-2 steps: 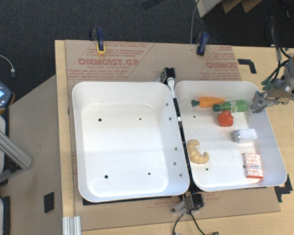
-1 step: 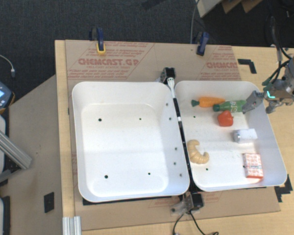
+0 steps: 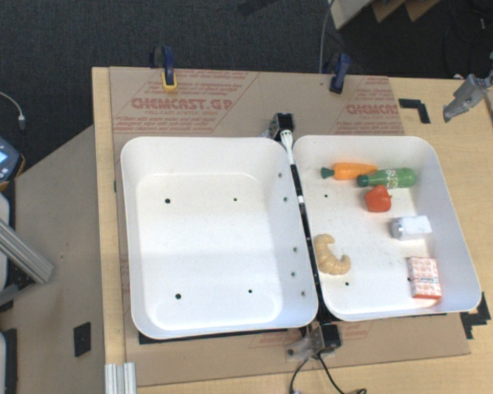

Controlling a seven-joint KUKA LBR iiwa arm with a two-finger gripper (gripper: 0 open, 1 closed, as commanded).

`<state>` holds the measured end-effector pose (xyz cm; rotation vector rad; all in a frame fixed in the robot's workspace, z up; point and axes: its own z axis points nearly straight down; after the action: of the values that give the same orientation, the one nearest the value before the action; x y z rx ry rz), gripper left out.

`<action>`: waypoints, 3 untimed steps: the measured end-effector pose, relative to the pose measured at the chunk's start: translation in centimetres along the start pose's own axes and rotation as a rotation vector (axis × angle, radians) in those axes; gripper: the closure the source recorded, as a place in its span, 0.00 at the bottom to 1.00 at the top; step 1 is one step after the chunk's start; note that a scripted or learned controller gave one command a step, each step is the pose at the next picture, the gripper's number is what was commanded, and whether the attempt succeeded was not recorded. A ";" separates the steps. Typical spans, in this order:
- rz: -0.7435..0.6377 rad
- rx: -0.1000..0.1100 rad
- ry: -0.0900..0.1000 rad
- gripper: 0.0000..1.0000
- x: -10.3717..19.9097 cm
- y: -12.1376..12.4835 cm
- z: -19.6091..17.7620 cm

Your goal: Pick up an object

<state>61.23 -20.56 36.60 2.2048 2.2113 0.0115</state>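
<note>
The right bin (image 3: 453, 212) holds several objects. An orange carrot (image 3: 349, 171) lies at its far side, next to a green bottle (image 3: 388, 178) on its side. Just below them sits a red pepper-like piece (image 3: 378, 199). A small white and grey block (image 3: 411, 227) lies further right. Near the bin's left wall is a tan croissant (image 3: 332, 255). A pink and white carton (image 3: 425, 279) rests at the near right corner. My gripper (image 3: 468, 97) is at the far right edge of the view, above the bench and outside the bin, well apart from every object.
The left bin (image 3: 148, 220) stands beside the right one, and a black clip strip (image 3: 296, 195) joins them. Blue clamps (image 3: 166, 62) (image 3: 339, 72) hold the cardboard sheet at the bench's back edge. A cable (image 3: 308, 368) runs off the front.
</note>
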 end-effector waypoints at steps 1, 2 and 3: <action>0.001 0.012 0.003 1.00 0.1 -0.2 -0.2; -0.002 0.026 0.012 1.00 6.5 0.2 10.7; 0.002 0.018 0.008 0.00 6.1 0.2 10.1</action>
<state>61.63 -14.49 26.42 2.2196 2.2222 0.0002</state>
